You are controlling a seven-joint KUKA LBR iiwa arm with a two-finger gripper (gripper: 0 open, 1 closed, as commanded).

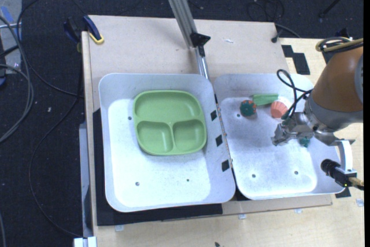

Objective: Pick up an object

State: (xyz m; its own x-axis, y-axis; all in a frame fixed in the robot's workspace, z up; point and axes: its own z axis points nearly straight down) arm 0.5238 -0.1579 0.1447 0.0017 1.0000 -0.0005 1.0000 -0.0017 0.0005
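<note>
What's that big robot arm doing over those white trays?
It's trying to pick up a toy. The arm's gripper hangs low over the right bin, with nothing visibly in its jaws. Three small toys lie near it at the bin's far side: a round green and red one, a long green one and a pinkish-orange one. The left bin holds a green divided plate.

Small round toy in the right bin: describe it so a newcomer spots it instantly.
Find the right bin, the one without the green divided plate. Near its far edge lie three small items. The round toy is the leftmost: dark green with a red patch, left of the long light-green piece and the pale orange piece.
</note>
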